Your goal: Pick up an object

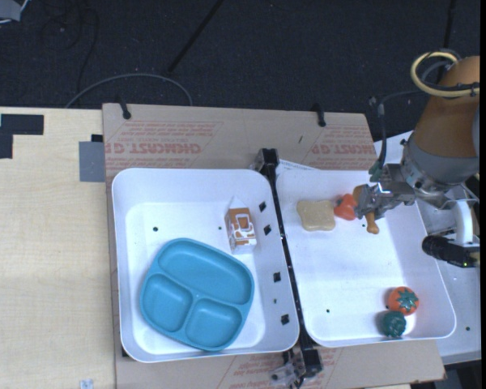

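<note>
At three o'clock, right bin [437, 298]: gripper [368, 209] beside orange toy [345, 207], beige sponge [316, 215]; finger state cannot be told.

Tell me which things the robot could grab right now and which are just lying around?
Near the job:
gripper, over the right bin
small orange-red thing beside the gripper
beige sponge-like piece

Lying about:
orange tomato-like toy and teal ball, right bin's near corner
blue divided plate and small orange-and-white box, left bin
</note>
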Controlling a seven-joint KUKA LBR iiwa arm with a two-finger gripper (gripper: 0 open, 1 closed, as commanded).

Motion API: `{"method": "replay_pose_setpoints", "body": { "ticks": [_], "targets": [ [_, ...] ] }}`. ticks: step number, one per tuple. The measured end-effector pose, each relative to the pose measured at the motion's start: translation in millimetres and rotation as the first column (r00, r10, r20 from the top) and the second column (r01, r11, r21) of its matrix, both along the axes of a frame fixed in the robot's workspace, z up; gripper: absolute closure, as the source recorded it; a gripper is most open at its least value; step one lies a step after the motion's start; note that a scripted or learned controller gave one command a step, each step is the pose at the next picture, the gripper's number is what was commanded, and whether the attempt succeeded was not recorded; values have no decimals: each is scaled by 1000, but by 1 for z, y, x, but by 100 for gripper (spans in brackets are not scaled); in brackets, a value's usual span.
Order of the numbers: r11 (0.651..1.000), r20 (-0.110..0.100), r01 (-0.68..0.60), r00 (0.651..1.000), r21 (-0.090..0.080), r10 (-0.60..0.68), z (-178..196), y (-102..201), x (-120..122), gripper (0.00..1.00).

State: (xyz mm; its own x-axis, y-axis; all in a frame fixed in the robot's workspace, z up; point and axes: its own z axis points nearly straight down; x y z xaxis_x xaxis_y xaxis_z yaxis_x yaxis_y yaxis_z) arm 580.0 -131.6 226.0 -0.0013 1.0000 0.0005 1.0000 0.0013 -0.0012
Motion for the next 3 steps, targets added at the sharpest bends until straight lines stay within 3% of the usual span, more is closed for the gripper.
{"method": "replay_pose_setpoints", "body": {
  "ticks": [2, 3],
  "targets": [
    [1000, -3, -2, 1000, 2, 2, -10, 92, 20, 100],
    [1000, 0, -4, 1000, 2, 4, -4, 153, 32, 100]
  ]
}}
